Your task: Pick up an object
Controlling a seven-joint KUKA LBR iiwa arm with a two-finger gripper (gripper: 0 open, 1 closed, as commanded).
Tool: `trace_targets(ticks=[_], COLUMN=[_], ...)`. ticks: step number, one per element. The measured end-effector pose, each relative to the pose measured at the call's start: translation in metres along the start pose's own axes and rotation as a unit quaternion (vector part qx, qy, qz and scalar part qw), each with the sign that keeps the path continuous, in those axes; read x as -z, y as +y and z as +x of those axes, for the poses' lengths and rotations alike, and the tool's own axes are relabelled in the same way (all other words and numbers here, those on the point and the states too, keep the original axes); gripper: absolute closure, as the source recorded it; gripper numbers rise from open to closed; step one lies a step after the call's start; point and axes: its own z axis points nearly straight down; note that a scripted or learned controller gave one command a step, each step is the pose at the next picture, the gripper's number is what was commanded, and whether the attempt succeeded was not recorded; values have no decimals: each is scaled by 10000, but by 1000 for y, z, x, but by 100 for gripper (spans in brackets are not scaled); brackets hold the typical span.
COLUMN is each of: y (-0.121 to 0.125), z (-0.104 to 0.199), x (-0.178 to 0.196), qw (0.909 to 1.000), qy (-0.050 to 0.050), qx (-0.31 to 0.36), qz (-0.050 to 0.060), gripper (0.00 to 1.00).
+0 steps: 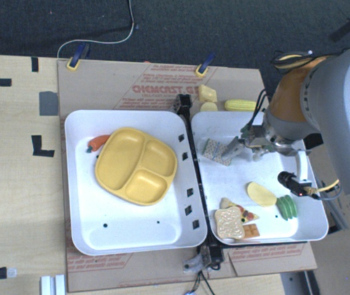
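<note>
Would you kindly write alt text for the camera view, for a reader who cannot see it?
A grey robot arm reaches from the right, its gripper low over a small grey block in the right bin, which also holds a yellow slice, a green piece and a toast slice. The left bin holds a yellow divided plate.

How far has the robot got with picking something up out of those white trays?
Nothing looks lifted yet. The claw is down in the right tray, right at a small grey object that lies on the tray floor; whether it is gripped is unclear. The yellow piece, green piece and toast slice lie untouched. Left to do: close on something and raise it.
</note>
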Motion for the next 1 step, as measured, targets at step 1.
trace_targets(ticks=[1], y=[-18], z=[46], x=[-26], qw=[10000], qy=[-5], qx=[-18], qz=[37], gripper=[0])
